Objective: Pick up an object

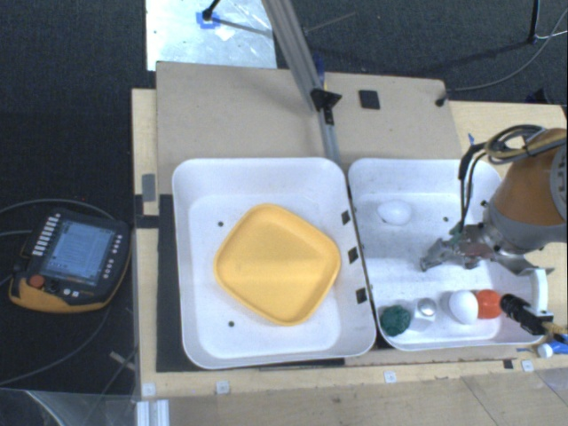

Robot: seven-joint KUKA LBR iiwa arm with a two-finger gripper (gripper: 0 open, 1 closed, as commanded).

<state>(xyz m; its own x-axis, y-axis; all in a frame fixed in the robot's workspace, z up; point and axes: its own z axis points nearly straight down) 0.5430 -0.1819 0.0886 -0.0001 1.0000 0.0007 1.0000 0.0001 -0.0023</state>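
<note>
one yellow plate point(278, 263), perhaps five smalls point(462, 305).

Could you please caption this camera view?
Gripper low in right bin; yellow plate in left bin.

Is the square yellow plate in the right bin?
No, the square yellow plate lies in the left white bin, alone there.

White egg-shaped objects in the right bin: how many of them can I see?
2. One white egg-shaped object lies near the far wall of the right bin; the other sits by the near wall, beside an orange ball. The arm may hide more.
</note>
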